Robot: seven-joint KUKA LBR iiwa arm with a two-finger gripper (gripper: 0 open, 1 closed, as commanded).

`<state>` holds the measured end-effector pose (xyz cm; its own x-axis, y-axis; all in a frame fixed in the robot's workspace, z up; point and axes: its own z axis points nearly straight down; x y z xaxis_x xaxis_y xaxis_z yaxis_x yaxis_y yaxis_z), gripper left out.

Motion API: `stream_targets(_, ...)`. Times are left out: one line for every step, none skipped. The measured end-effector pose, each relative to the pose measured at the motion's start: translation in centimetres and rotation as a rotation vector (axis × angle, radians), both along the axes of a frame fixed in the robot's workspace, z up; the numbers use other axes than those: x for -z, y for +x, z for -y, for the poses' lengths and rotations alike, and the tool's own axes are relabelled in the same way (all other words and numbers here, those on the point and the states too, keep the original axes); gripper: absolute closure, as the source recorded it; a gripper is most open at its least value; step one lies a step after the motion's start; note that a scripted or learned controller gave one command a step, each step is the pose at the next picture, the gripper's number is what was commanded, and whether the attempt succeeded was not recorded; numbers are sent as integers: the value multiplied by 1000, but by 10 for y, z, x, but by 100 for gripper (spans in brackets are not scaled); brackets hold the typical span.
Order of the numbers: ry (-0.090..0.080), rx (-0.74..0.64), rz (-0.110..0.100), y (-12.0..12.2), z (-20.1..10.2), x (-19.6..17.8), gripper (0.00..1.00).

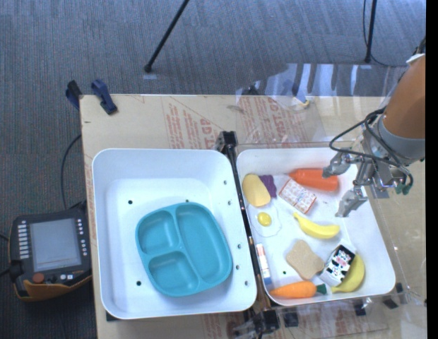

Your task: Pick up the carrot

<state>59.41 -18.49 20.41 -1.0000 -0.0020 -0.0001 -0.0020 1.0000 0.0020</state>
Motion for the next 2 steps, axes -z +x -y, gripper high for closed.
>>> stream_targets(1, 40, -2, 23, 10, 120, 0)
stream_targets(5, 167, -24, 43, 4, 104, 0)
